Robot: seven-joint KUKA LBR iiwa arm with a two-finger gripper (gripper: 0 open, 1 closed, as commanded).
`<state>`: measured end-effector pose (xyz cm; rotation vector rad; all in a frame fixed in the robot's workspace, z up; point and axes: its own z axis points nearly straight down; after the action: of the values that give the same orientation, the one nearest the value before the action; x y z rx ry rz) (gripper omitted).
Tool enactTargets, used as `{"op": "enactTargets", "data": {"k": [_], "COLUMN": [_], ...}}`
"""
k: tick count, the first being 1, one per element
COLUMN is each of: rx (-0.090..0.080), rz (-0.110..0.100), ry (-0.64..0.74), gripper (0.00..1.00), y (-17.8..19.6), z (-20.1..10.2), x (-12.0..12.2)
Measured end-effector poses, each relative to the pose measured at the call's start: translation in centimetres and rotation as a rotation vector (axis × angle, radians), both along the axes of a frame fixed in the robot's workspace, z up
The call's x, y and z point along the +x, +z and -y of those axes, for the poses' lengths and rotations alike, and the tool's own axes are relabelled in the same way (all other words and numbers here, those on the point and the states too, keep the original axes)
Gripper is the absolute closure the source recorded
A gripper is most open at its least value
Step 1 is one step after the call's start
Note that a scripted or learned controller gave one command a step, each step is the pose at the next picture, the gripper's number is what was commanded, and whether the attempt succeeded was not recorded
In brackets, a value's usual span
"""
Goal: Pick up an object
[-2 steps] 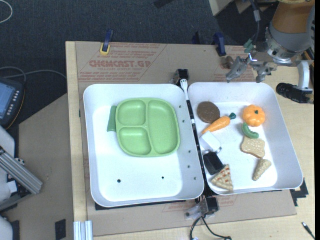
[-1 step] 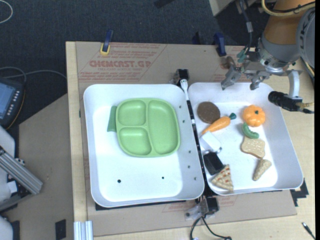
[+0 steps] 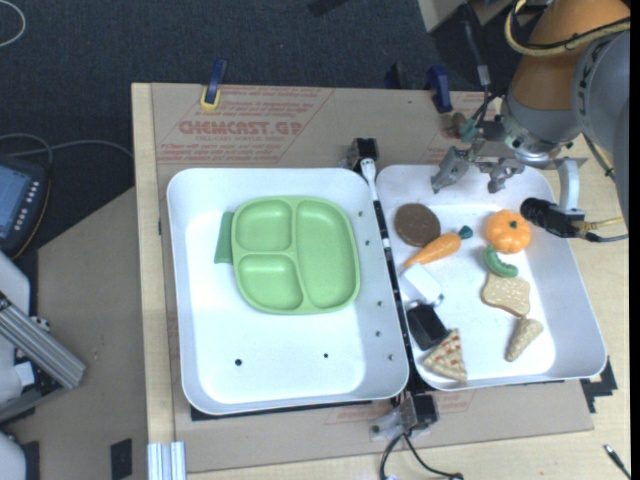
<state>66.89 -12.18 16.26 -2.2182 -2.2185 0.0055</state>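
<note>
The gripper (image 3: pixel 478 172), fingers spread and holding nothing, hangs above the right bin's (image 3: pixel 580 313) far edge; a brown disc (image 3: pixel 416 223) lies just below-left of the fingertips.

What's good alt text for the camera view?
A grey arm's open gripper hangs over the far edge of the right bin, holding nothing. That bin holds toy food: a carrot, a cookie, a pumpkin, a pizza slice. The left bin holds a green tray.
</note>
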Motion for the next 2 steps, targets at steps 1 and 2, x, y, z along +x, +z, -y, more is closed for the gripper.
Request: {"op": "enactTargets", "data": {"k": [1, 2], "rx": [0.000, 0.000], "rz": [0.001, 0.005], "ry": [0.002, 0.001], "gripper": [0.00, 0.00], "y": [-4.6, -7.7], "z": [-0.5, -0.5], "x": [0.6, 0.7]}}
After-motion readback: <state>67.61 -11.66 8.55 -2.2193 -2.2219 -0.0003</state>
